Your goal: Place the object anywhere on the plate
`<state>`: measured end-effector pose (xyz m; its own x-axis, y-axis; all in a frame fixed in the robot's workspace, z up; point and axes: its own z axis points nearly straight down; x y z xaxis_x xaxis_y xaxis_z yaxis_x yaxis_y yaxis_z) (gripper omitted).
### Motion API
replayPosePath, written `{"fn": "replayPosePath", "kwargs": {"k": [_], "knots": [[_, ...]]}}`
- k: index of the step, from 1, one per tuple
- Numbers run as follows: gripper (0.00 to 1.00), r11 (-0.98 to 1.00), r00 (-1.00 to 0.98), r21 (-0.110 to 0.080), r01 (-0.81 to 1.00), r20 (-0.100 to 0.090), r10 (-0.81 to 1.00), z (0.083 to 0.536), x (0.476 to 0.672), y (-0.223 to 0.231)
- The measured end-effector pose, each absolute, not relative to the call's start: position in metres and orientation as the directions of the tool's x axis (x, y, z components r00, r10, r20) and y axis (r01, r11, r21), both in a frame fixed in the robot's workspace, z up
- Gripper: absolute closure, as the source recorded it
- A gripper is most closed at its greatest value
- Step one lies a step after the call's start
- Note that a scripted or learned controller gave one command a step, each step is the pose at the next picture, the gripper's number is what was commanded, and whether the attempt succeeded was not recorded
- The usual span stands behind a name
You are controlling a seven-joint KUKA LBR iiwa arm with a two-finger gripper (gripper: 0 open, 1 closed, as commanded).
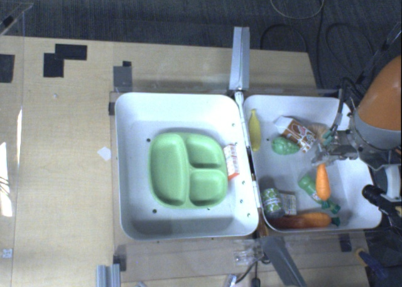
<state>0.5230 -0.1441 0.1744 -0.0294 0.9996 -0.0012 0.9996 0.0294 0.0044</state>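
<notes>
So the plate (187, 169) sat in the middle of the left bin (132, 216). All the food was in the right bin (370, 216): banana (254, 129) at 9 o'clock against the divider wall, packet (299, 132) near 12, one carrot (322, 182) about centre, another carrot (306, 220) at 6.
</notes>
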Motion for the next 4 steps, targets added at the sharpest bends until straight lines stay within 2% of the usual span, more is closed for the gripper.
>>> {"fn": "replayPosePath", "kwargs": {"k": [1, 2, 3, 4], "knots": [[1.0, 0.03, -0.03, 0.005, 1.0, -0.001, 1.0, 0.203, 0.53, -0.088], [1.0, 0.038, -0.038, 0.009, 0.999, -0.002, 0.999, 0.214, 0.532, -0.087], [1.0, 0.208, -0.208, 0.003, 0.978, 0.0, 0.978, 0.184, 0.544, 0.004], [1.0, 0.515, -0.515, 0.006, 0.857, -0.002, 0.857, 0.211, 0.55, 0.075]]}}
